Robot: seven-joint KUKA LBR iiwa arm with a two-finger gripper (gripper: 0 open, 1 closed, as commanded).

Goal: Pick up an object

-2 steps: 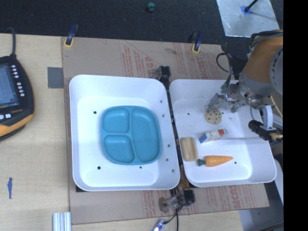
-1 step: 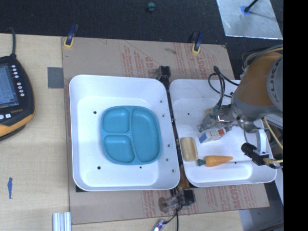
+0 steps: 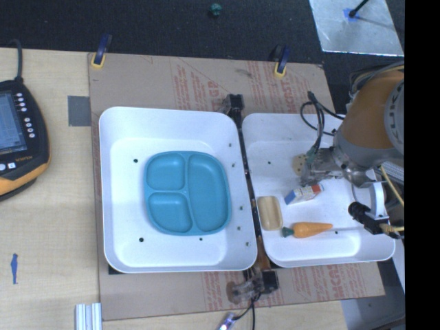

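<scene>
- On the table, right shallow white plastic bin (image 3: 275,133): gripper (image 3: 311,177) is low over a small red, white and blue block (image 3: 302,194).
- Fingers' state: cannot tell.
- Block, tan rectangular piece (image 3: 269,212) and orange toy carrot (image 3: 309,230) rest on the bin floor; judged: nothing lifted, grasp and lift remain.

Robotics lab: clamped cardboard (image 3: 206,74) on bench, teach pendant (image 3: 17,139) at left, robot arm (image 3: 371,122) w/ cabling.

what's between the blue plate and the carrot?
Camera view: the bins' adjoining walls, then a tan block at the right bin's left edge, between the plate and carrot.
</scene>
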